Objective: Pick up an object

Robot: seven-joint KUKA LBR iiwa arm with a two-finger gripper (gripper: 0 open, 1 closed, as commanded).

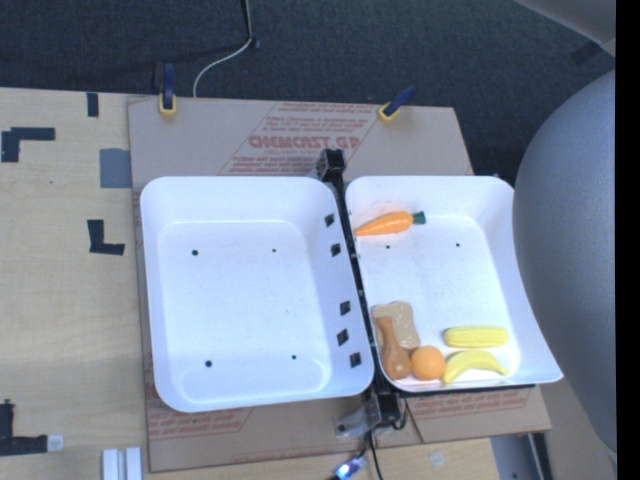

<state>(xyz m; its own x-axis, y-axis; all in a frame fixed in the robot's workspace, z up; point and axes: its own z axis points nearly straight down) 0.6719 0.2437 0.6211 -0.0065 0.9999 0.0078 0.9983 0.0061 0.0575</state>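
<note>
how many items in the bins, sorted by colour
Orange: 2, the carrot and the orange ball
Yellow: 2, the corn and the banana
Tan: 1, the bread-like piece
Total: 5, all in the right bin

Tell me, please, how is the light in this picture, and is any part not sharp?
Camera view: light is even and soft, the two white bins look bright with weak shadows; the carrot and bananas are fairly sharp; the grey arm at right is a large blur, too near the camera.
</note>
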